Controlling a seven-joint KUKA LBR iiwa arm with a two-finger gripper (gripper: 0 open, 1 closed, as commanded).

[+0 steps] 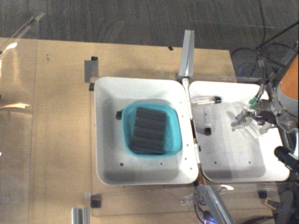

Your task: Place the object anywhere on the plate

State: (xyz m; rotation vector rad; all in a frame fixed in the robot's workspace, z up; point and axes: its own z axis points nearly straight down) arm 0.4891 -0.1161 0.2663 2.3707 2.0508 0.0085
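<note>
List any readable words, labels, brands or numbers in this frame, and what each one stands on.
None can be read.
Teal plate and the dark ridged block on it: no print visible.
White bins: no markings.
Small objects in the right bin: too small and blurred to tell.

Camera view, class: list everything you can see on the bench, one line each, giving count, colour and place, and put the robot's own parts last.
Bins: two, white, shallow, side by side on the bench.
Plate: one, turquoise, in the middle of the left bin.
Dark ridged block: one, dark grey, lying on the plate.
Small dark piece: one, black, on the right bin's floor, near its left wall.
Clear pen-like item: one, see-through with a dark tip, near the right bin's back wall.
Bench: one, light wood.
Arm: one, grey with an orange band, at the right edge.
Gripper: one, pale, over the right bin.
</note>
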